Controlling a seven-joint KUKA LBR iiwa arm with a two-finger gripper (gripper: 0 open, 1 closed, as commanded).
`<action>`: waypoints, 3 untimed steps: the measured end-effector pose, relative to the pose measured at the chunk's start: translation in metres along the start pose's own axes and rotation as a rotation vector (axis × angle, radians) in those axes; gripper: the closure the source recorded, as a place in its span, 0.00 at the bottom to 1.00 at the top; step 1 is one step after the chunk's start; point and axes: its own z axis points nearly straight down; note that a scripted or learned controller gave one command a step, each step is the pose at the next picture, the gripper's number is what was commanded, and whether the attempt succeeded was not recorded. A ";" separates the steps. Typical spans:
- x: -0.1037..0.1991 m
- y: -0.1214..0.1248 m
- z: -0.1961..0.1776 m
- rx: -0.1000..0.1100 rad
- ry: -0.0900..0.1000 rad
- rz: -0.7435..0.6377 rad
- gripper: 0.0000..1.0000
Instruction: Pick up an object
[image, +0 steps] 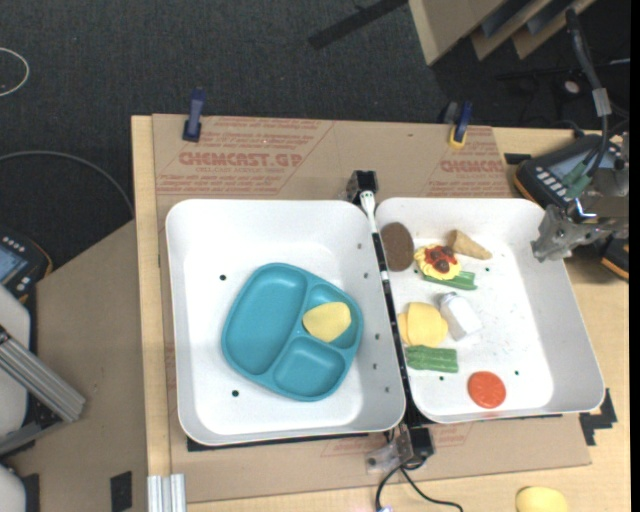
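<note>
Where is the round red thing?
The flat round red disc lies in the right white bin, near its front edge, just right of the green bean-shaped piece.

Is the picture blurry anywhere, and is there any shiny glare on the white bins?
Camera view: the toy food and blue tray look sharp; the hand at the right bin's edge is a bit soft. Light is even, with soft shadows under the tray and no strong glare on the left bin.

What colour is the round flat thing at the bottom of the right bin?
The round disc is orange-red, seen clearly in the camera view near the right bin's front edge.
</note>
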 end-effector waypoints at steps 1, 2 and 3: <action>0.017 -0.009 0.132 0.002 0.001 -0.001 1.00; -0.015 -0.007 0.101 -0.018 -0.004 0.002 1.00; -0.122 -0.009 0.222 -0.003 -0.002 0.010 1.00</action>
